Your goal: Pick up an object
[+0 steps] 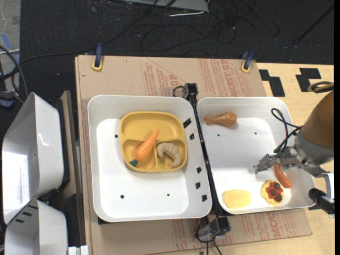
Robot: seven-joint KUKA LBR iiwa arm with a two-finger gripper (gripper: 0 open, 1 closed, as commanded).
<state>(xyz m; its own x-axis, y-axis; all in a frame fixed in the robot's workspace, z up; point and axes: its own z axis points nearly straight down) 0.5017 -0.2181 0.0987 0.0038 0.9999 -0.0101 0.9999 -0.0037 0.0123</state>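
Camera view is showing the arm (321, 126) reaching in at right — its gripper (272, 164) is hanging in the right bin (249, 108), fingers' state untellable, just beside a sausage (283, 176) — chicken drumstick (222, 120) lying upper centre.

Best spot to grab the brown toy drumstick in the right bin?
Probably the narrow handle end of the brown toy drumstick, which points left. It lies flat and apart from other items, so come straight down with fingers straddling the shaft; the bulbous right end looks wider.
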